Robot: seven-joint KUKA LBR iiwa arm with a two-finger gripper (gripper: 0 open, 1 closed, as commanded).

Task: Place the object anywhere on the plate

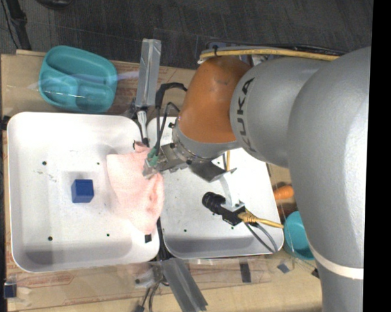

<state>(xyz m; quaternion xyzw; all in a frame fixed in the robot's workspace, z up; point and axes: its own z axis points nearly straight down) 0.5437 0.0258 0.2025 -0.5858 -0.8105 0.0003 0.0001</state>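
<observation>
While the grey arm with its orange band [213, 98] reaches in from three o'clock, its end effector [153, 162] sits at the upper edge of a soft pale pink cloth [138, 188], touching it; how far it stands open I cannot tell. That cloth drapes over the seam between the two shallow white bins [28, 178], its long axis running from eleven towards five o'clock. Well apart, at nine o'clock, a small blue cube [83, 190] rests in the left bin.
</observation>
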